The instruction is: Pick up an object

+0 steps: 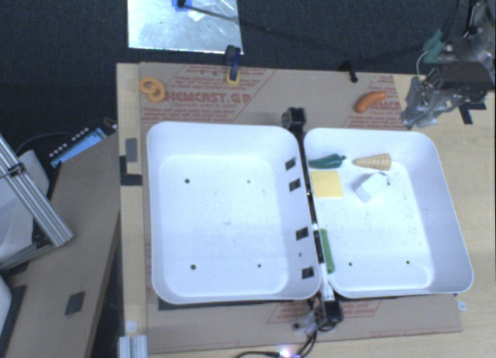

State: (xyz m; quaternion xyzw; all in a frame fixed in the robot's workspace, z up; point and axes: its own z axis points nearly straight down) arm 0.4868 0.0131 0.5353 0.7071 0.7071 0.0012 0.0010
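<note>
1. The fingers hung over the table beyond the far right corner of the right bin, outside its rim. How far apart they stood could not be told; nothing showed between them.
2. The arm's wrist rose up and to the right of that corner.
3. Just outside the right bin's far rim, left of the fingers, an orange sausage-shaped piece lay on the table.
4. Inside the right bin, near its far rim, a tan cone lay on its side, tip pointing toward the bin's right wall.
5. Left of the cone in the right bin, a green pepper-shaped piece lay near the divide.
6. Nearer the right bin's middle, a yellow square lay flat just below the green piece; a white block sat beside it, under the cone.
7. A green stick lay along the right bin's left wall.
8. The left bin touched the right bin along that wall.
9. Well left of the right bin, on the table's far edge, lay an orange ring.
</note>
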